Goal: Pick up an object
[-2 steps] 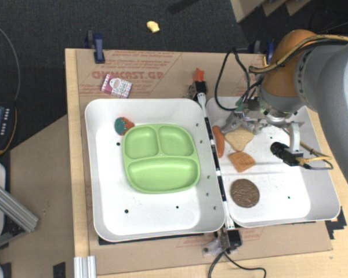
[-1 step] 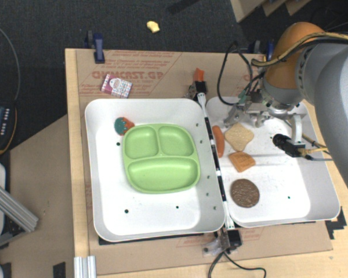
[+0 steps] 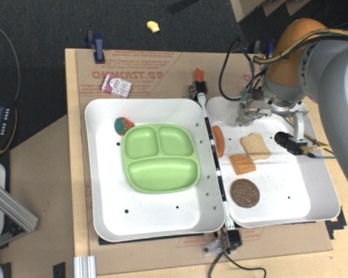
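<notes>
Two bins: shallow and white, side by side; the left bin [image 3: 104,172] holds a plate, the right bin [image 3: 293,187] holds the food pieces.
Landmark: bread slice [image 3: 256,145], tan, lying flat in the far half of the right bin.
Gripper [image 3: 246,113]: just beyond the bread slice and slightly toward the view's left, low over the bin's far corner, apart from the slice.
Jaws: from this slant I cannot tell how far open they stand, nor whether anything is in them.
Arm [image 3: 327,80]: grey, with an orange band [image 3: 293,42], beyond and to the right of the bread slice.
Orange square [image 3: 242,164]: just nearer than the bread slice, at its near-left corner; touching or not, cannot tell.
Brown disc [image 3: 245,192]: nearer still, past the orange square, apart from both.
Sausage [image 3: 218,141]: reddish, left of the bread slice, along the wall between the bins.
Green plate [image 3: 160,157]: three compartments, well left of the bread slice, mid left bin.
Small round piece [image 3: 124,125]: green and orange, farther left, against the plate's far-left corner.
Packet [image 3: 116,85]: pink and white, on the board beyond the left bin, well apart from the bread slice.
</notes>
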